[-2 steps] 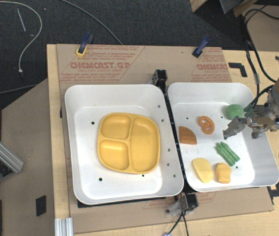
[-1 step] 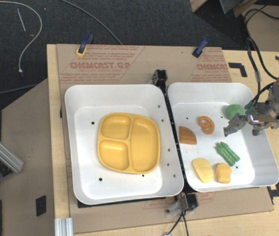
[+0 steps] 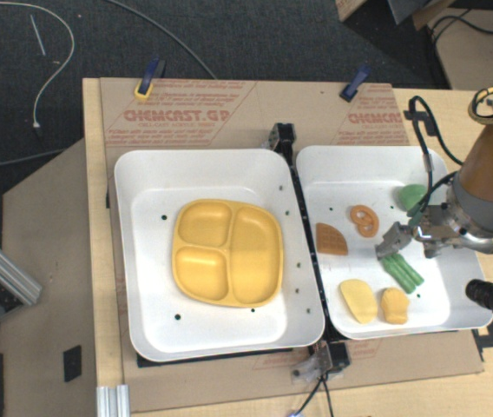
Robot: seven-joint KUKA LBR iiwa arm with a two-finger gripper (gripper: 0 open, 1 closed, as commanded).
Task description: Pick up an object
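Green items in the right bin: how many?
2: a green stick just below the gripper, and a green piece by the arm, partly hidden. More may be covered.

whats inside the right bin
Inside the right bin: an orange ring, a brown wedge, two yellow pieces and a green stick. The end effector and arm cover part of another green piece.

Yellow plate [image 3: 227,252], white bins [image 3: 134,233]
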